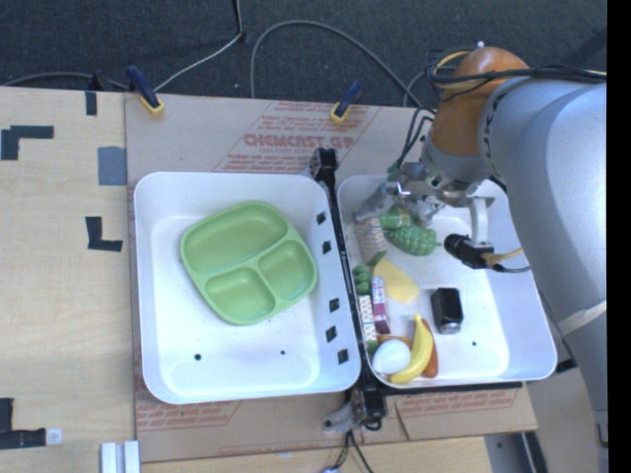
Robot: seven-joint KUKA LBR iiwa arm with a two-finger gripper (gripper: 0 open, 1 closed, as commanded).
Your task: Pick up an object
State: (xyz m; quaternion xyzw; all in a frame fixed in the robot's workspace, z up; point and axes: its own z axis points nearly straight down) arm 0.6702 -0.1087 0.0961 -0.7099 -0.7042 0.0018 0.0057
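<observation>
The claw [406,197] hangs low over a green toy [410,236] at the right bin's [513,294] far end (perhaps touching it); its grip I cannot tell.

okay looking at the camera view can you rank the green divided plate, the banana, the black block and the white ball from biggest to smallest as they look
1. Green divided plate, by far the largest.
2. Banana.
3. Black block and white ball: they look about alike, so I won't rank them.
</observation>
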